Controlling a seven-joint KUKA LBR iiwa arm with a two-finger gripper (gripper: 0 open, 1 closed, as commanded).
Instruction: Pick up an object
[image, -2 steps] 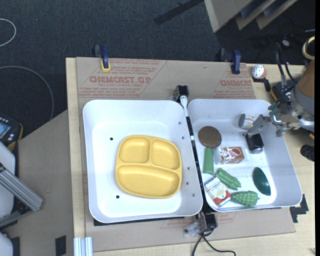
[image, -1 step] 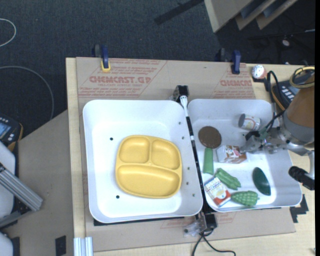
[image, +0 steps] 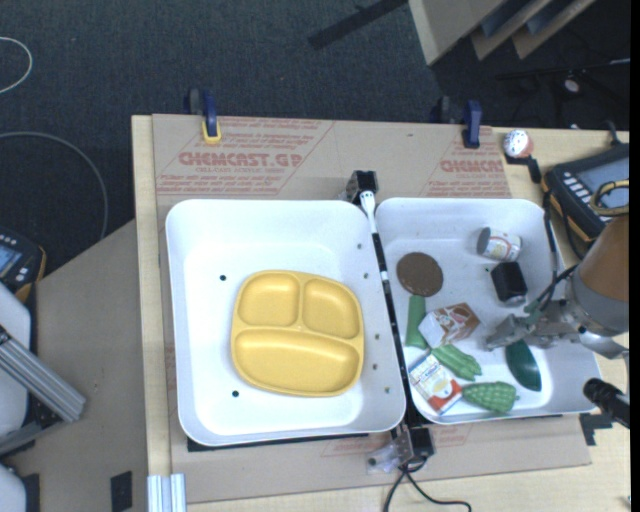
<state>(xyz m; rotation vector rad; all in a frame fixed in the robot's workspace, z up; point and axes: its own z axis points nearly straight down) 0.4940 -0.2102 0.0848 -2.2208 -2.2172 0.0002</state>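
Seen from above: two white bins side by side on a worktop (image: 300, 150) covered in printed cardboard. In the left bin (image: 200, 300), a yellow divided plate (image: 297, 332). In the right bin (image: 450, 215), a jumble: brown disc (image: 420, 273), small black block (image: 509, 281), grey-and-white cylinder (image: 497, 243), two snack packets (image: 452, 322) (image: 433, 380), green leafy pieces (image: 478, 385) and a dark green oval object (image: 523, 365). Reaching in from the right, cut off by the frame edge, the grey and orange arm (image: 605, 275). Low over the bin's right side, just above the green oval, the gripper (image: 520, 330); blurred and dark, grip state impossible to tell. Nothing visibly lifted.
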